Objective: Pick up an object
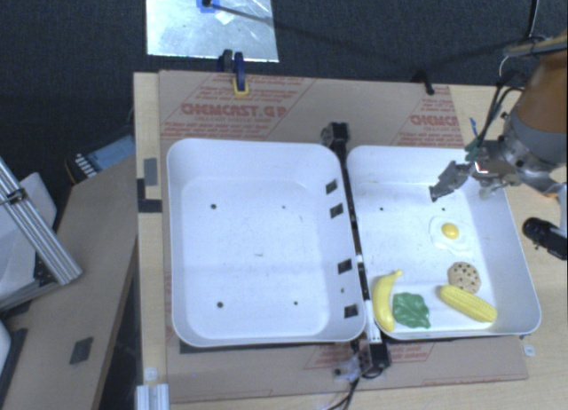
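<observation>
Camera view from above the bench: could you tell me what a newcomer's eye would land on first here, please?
Probably the bright toy food clustered in the near part of the right bin: a banana touching a green leafy piece, a corn cob, a cookie and a fried egg. Next comes the gripper hanging over that bin's far half, above the egg. A foil sheet lies beyond the bench.

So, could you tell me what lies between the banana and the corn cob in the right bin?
In the camera view, a green leafy piece sits beside the banana, then bare white bin floor reaches the corn cob.
</observation>
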You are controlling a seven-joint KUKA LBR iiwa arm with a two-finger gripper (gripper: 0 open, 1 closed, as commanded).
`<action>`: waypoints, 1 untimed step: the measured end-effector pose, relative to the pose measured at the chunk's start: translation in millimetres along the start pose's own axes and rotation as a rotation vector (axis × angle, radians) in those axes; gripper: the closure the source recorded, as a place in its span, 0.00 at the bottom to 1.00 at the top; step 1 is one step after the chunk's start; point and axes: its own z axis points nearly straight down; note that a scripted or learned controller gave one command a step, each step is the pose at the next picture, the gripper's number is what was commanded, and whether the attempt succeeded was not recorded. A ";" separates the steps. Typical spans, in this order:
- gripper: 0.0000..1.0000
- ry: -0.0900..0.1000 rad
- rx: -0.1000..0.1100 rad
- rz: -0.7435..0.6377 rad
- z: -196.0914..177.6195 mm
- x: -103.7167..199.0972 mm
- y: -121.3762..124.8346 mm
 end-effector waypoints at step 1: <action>0.00 0.003 -0.008 -0.012 -91.3 104.5 -31.1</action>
